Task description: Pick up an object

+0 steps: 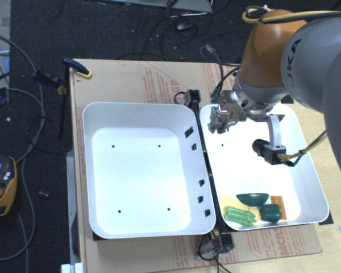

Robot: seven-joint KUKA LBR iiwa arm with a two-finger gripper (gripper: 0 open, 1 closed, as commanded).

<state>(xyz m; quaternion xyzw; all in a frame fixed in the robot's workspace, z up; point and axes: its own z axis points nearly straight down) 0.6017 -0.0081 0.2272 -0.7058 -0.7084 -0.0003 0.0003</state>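
Several small objects lie at the near edge of the right bin (307,152): a dark green bowl-shaped piece (253,198), a light green ridged piece (239,215), a dark green rounded piece (270,212), a yellow flat piece (232,202) and an orange-brown flat piece (278,201). My gripper (220,121) hangs over the far left part of the right bin, well away from those objects. Nothing shows between its fingers.
The left bin (142,169) lies beside the right one, with a black divider strip (203,158) between them. A blue and yellow clamp (77,67) grips the bench's far left corner. Cables run over the dark floor on the left.
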